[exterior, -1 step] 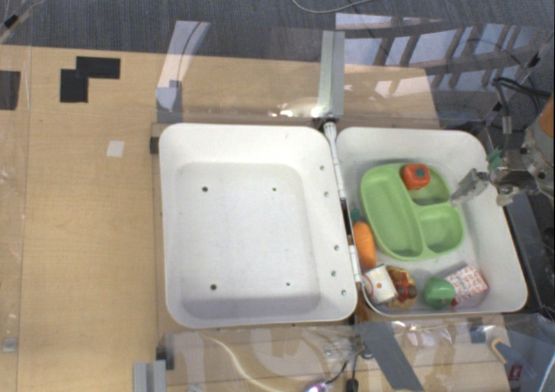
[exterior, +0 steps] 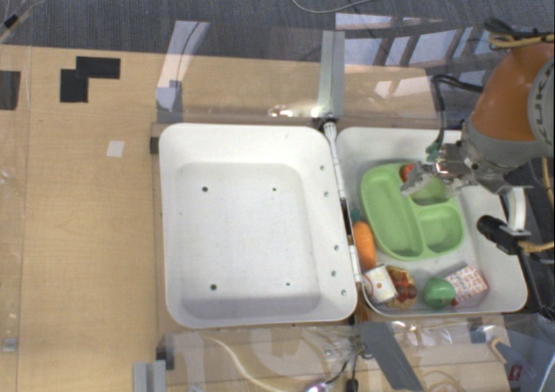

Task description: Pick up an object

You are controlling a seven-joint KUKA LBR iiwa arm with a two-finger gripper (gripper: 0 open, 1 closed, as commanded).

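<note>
Since no single object is named, nearest candidates sit in the right bin (exterior: 517, 293), at the right of the frame: a green divided tray (exterior: 414, 218) lying flat across the bin's middle, with a small red-orange item (exterior: 406, 173) at its upper edge, right where the gripper (exterior: 436, 171) hangs. Judged from that position, aimed at the red-orange piece or the tray's upper compartment; cannot tell whether the gripper is spread or closed, and nothing visibly held. Crowded along the bin's lower-left edge: an orange carrot-like piece (exterior: 365, 245) just left of the tray against the bin's wall, a small printed can (exterior: 379, 284), a brownish packet (exterior: 401, 282), a green ball (exterior: 439, 292) and a red-and-white pack (exterior: 468, 283), lying close together, probably awkward to separate cleanly. Further left, the left bin (exterior: 244, 224), white and shallow, side by side with the right one. Reaching in from the right edge, the grey arm with its orange band (exterior: 505, 106).
</note>
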